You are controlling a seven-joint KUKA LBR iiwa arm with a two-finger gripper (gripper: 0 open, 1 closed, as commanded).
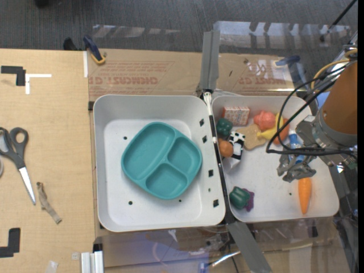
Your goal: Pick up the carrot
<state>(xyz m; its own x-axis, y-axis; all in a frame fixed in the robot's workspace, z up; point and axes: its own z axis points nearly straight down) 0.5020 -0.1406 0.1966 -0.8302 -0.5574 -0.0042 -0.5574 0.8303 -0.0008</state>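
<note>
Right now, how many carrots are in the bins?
1. The carrot lies in the right bin near its front right corner, just below the gripper. Others may be hidden under the arm.

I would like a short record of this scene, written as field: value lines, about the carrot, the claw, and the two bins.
carrot: orange carrot lying on the floor of the right bin, near its right side, thin end toward the front wall
claw: claw just above the carrot's top end; no object seen between its parts
left bin: left bin holds a teal divided plate
right bin, other items: green pepper near the front left; a cluster of toys at the back
task state: carrot not yet lifted
</note>
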